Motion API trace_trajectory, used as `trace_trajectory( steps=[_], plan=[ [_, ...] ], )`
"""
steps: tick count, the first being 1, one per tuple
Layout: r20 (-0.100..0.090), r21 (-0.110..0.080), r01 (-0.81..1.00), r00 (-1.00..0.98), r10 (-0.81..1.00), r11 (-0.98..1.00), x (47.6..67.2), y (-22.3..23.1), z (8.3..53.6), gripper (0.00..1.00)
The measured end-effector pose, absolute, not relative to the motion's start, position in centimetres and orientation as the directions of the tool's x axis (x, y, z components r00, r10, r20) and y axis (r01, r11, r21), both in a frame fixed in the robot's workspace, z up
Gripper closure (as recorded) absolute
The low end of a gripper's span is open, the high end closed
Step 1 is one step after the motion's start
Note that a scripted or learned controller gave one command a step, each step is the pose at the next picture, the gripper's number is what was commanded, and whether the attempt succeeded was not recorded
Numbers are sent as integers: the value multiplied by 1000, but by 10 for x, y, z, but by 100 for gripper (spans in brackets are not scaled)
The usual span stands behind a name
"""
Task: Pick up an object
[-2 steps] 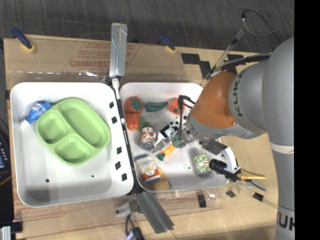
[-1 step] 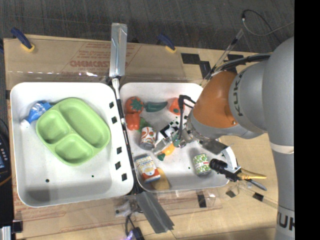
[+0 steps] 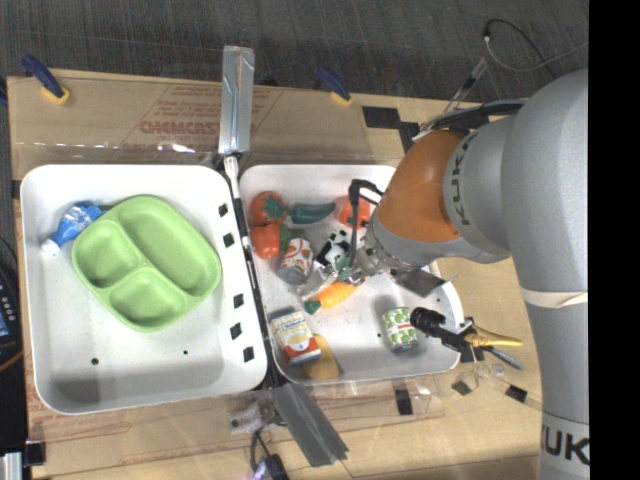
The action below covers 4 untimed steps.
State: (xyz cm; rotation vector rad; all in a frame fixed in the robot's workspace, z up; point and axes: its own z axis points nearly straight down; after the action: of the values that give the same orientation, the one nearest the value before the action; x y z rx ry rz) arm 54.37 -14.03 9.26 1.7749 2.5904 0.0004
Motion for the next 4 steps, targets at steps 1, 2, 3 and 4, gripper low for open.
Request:
trace_trajectory(
  steps=[1,2,3,4],
  plan=[
    [0,0,931,-365,931,365,544,-140,102,100],
    [-1,-1,931,-365,931,365,544,-140,102,0],
    [0,0,867,-498,867,498,559,-127,174,0],
    [-6,7,822,-569,822,569,509,-107,98,0]
  ],
)
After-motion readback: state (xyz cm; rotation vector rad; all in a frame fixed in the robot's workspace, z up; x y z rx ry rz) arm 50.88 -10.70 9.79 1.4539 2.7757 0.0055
